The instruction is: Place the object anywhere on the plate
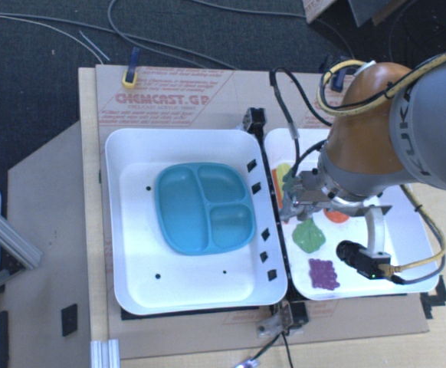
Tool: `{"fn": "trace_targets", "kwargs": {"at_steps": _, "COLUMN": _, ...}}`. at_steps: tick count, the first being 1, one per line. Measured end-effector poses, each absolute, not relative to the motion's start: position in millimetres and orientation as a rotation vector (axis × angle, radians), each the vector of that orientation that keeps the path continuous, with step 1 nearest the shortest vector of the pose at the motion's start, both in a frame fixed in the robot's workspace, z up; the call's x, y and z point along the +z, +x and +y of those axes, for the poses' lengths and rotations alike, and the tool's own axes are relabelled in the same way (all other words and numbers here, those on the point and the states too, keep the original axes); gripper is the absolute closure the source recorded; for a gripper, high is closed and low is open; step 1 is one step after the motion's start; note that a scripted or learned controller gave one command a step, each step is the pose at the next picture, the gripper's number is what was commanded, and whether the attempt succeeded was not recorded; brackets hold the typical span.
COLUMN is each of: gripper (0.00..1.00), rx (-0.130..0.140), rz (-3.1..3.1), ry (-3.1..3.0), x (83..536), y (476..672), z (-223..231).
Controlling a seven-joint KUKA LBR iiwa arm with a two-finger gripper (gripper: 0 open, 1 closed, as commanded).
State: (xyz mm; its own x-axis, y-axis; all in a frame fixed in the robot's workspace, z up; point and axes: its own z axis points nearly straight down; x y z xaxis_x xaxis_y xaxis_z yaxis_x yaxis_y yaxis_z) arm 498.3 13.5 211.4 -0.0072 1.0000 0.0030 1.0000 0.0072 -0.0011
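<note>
A blue divided plate (205,207) lies in the left white bin (131,267), with nothing on it. Over the right bin (418,232) my gripper (297,203) hangs low near the bin's left wall. Just below it is a green leafy toy (309,237). A purple grape cluster (323,273) lies nearer the front. A red-orange piece (336,216) peeks out beside the wrist. A yellow and green piece (283,176) shows by the divider. The arm hides much of the right bin.
A black divider with clips (263,205) runs between the two bins. A black cable and connector (363,261) loop over the right bin's front. Cardboard (177,94) lies under the bins, with cables at the back.
</note>
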Motion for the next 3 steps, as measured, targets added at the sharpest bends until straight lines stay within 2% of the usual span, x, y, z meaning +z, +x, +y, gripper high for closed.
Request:
{"fn": "trace_targets", "kwargs": {"at_steps": 2, "gripper": 1.00, "rx": -0.005, "rz": -2.228, "ry": -2.214, "x": 234.1, "y": 530.0, "z": 125.5}}
{"fn": "trace_targets", "kwargs": {"at_steps": 3, "gripper": 1.00, "rx": 0.000, "rz": -2.223, "ry": -2.220, "x": 232.2, "y": 531.5, "z": 123.2}}
